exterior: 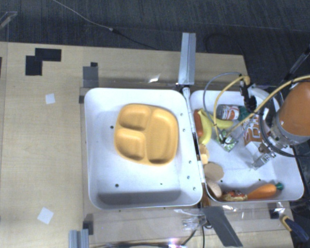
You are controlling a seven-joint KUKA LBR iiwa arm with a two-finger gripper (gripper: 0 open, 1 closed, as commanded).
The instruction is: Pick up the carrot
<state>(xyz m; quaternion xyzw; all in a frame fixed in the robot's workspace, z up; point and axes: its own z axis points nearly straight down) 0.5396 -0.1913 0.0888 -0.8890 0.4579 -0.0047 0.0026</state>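
The carrot (262, 191) is orange with a green stalk end. It lies flat along the near wall of the right bin (294, 182), towards that bin's right corner. My gripper (246, 148) hangs over the middle of the right bin, under the arm's orange band (301, 109) and among yellow cables. It is above and slightly left of the carrot in the view, well apart from it. Nothing shows in its grasp.
In the right bin, a banana (205, 128), a red piece (197, 120) and a can (228, 111) lie at the far left. A beige round piece (213, 170) and a small mixed-coloured item (232, 195) sit left of the carrot. The left bin (101, 190) holds a yellow divided plate (146, 134).
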